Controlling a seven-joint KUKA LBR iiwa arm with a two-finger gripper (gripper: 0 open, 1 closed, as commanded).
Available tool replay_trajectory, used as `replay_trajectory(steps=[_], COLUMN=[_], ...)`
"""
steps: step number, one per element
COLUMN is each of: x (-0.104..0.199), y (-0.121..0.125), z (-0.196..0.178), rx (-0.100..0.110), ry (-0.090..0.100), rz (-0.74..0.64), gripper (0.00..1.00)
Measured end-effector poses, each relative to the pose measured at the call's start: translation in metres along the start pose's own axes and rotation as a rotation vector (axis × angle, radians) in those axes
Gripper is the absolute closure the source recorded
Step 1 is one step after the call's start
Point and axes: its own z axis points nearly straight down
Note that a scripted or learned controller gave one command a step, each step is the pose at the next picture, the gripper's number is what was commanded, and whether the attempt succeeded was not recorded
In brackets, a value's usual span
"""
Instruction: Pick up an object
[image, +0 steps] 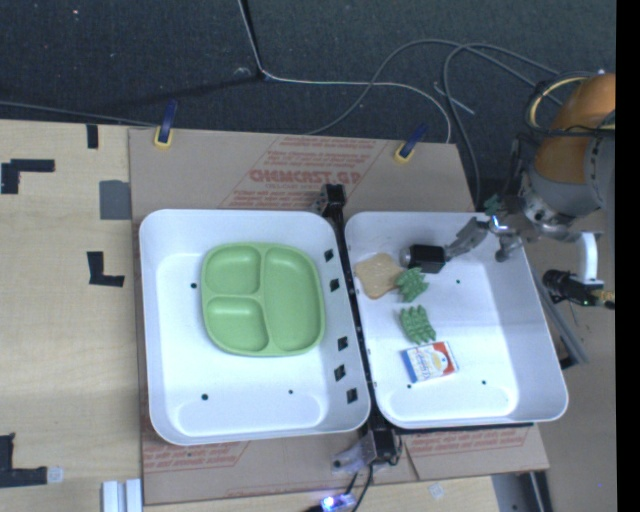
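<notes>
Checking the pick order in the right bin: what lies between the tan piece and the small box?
In the camera view, two green toy pieces lie between the tan piece and the small box, one above the other.

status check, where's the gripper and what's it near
Gripper low in right bin, nothing seen held. Tan piece and green toy just beside it. Green plate in left bin.

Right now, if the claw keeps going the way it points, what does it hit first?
The claw points toward the view's left, low over the right bin. First in line looks like the tan flat piece, with the green toy just beside that path. Height is unclear, so it might pass over.
</notes>
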Motion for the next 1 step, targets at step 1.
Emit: replay_trajectory(steps=[1], x=[-0.0018], y=[-0.0103], z=[0.0510], rx=[-0.001], ry=[0.000], rz=[0.001], gripper=[0.00])
